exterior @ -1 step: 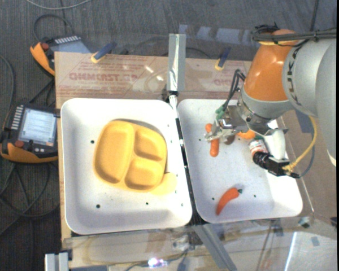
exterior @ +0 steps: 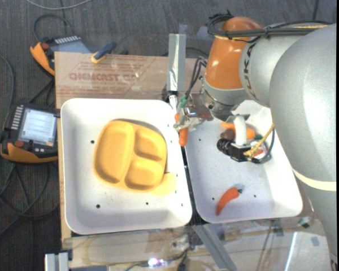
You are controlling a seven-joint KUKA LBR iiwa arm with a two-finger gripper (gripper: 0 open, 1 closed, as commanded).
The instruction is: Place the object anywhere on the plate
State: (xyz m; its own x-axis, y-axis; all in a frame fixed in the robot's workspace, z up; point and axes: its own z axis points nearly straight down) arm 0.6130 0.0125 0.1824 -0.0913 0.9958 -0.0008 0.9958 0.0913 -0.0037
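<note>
Here, orange carrot (exterior: 182, 137) under claw (exterior: 183, 123), beside yellow plate (exterior: 133, 155)

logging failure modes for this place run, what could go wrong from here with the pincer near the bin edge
1. The pincer sits over the wall where the left bin and right bin meet, with something orange at its tip. If that grip is shallow, the piece could drop in the gap, short of the yellow plate.
2. The plate lies against its bin's right wall, so a low sweep could knock it.
3. An orange carrot-shaped piece lies in the right bin.
</note>
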